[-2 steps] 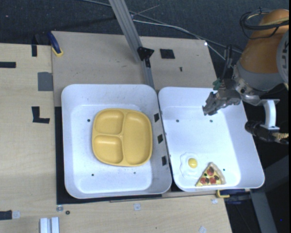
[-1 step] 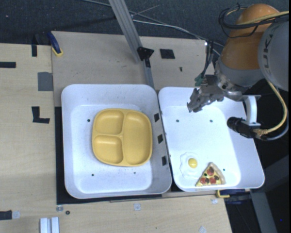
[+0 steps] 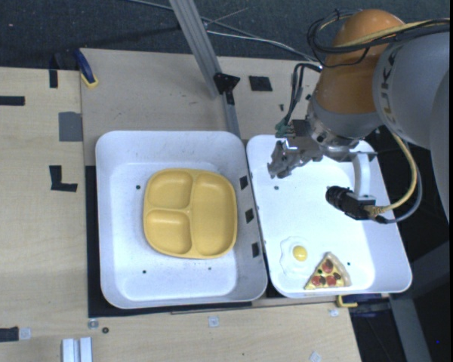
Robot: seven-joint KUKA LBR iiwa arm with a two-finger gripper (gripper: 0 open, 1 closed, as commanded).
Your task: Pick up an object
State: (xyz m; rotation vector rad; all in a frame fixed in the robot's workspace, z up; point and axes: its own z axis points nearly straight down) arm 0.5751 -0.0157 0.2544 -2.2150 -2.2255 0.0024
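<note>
A toy fried egg and a toy pizza slice lie side by side at the near end of the right bin. My gripper hangs over that bin's far left corner, well away from both toys. Nothing shows between its fingers. The left bin holds a yellow divided plate at its middle.
A grey metal post slants down to the bench just behind the gap between the bins. Black cabling hangs from the wrist over the right bin's middle. The arm's bulk covers the right bin's far right part.
</note>
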